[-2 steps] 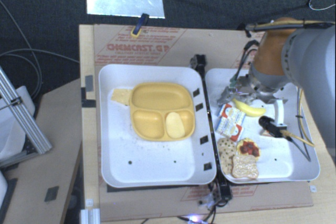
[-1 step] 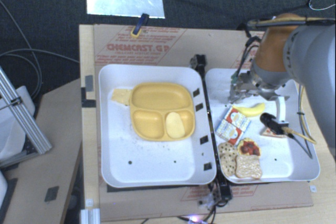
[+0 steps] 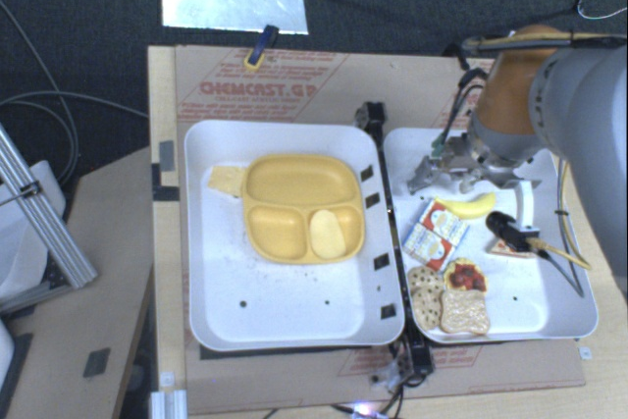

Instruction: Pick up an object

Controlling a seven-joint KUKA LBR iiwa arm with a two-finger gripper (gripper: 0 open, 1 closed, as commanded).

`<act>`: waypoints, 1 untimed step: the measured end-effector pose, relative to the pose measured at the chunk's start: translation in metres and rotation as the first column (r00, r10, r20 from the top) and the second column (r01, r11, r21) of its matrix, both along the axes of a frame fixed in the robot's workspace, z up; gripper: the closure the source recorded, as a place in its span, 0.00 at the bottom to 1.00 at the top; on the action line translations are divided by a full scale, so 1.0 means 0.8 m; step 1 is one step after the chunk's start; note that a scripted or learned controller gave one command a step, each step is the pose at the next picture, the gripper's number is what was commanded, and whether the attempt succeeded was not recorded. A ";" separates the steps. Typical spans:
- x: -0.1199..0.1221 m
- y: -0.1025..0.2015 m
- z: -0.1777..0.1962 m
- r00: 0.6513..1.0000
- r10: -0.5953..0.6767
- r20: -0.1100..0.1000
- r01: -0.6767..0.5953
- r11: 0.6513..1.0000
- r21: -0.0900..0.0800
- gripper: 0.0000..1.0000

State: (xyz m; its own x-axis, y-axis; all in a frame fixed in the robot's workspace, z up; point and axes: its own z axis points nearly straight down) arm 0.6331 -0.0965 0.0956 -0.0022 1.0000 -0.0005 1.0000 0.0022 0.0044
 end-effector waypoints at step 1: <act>-0.037 0.012 -0.015 1.000 -0.002 -0.005 0.002 1.000 0.000 0.00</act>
